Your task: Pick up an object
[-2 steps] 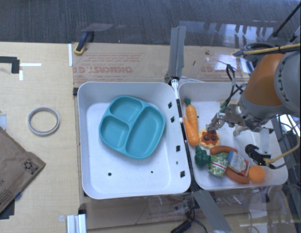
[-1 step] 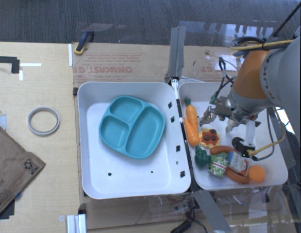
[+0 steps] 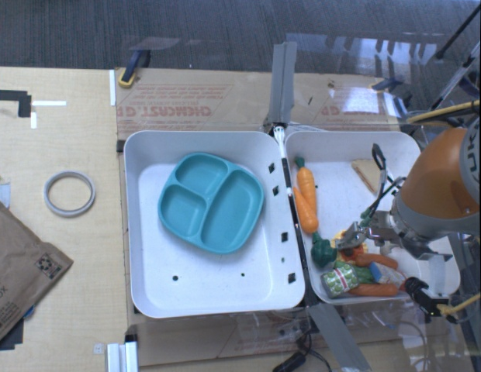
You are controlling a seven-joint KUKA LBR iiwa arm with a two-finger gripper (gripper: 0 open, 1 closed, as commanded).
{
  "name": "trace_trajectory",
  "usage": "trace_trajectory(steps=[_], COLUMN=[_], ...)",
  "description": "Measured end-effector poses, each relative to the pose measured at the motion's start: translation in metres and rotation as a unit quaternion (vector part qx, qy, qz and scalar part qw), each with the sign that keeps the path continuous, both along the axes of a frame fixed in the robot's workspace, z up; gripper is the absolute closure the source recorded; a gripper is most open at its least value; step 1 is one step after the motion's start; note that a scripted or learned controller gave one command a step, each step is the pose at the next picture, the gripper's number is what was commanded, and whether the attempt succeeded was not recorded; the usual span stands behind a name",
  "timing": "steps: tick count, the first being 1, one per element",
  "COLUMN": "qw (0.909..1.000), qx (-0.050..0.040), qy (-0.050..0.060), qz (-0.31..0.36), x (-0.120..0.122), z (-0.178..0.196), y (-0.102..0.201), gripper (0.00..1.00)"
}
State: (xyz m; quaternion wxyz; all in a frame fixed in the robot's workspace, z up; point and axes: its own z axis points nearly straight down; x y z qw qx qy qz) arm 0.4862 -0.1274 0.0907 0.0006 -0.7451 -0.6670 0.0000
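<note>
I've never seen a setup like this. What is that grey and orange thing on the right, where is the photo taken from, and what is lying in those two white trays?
The picture comes from one camera fixed above the bench, looking down at a slant. The grey and orange shape is a robot arm reaching in from the right; a program steers it to pick something up. Its grasping part, the end effector, is low over the right bin, among a pile of toy food. Whether it grips anything is too cluttered to tell. That bin also has two carrots along its left side. The left bin holds a teal divided plate. On the bench to the left lies a roll of tape.
</note>
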Motion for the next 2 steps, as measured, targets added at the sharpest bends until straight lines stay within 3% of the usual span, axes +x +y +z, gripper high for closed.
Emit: trace_trajectory(steps=[1, 2], qw=[1.0000, 0.9999], qx=[0.0009, -0.0011], qy=[0.002, 0.001], qz=[-0.001, 0.014], x=[0.001, -0.008], z=[0.006, 0.149], y=[-0.001, 0.065], gripper=[1.00, 1.00])
